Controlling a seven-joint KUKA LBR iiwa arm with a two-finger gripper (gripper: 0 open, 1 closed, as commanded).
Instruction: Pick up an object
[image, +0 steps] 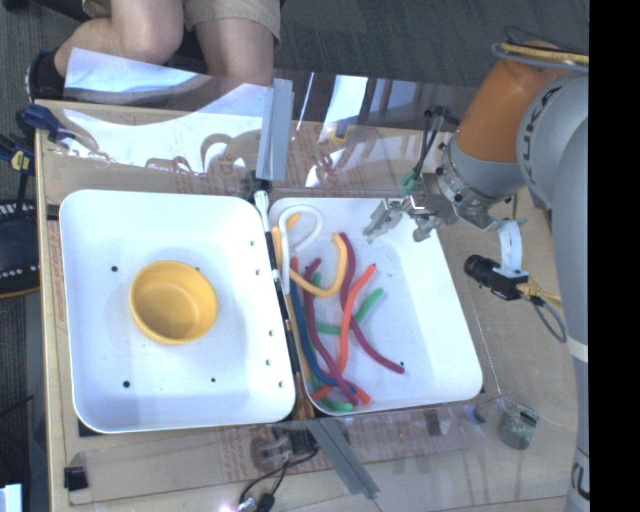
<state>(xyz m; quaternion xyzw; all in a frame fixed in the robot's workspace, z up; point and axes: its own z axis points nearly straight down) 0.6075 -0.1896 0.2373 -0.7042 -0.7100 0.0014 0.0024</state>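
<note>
Open and empty, gripper (400, 222) at upper right of right bin (440, 330); flexible rods (335, 320) lower left, lengthwise down-frame.

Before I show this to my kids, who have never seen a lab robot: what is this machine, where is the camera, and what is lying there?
One camera looks down at a slant on a bench with two shallow white bins. The left bin holds a yellow bowl. The right bin holds a tangle of coloured flexible cords: red, orange, green, blue, yellow, white. The grey arm with an orange band reaches in from the right. Its gripper hovers over the right bin's top edge, fingers spread, nothing between them.
</note>
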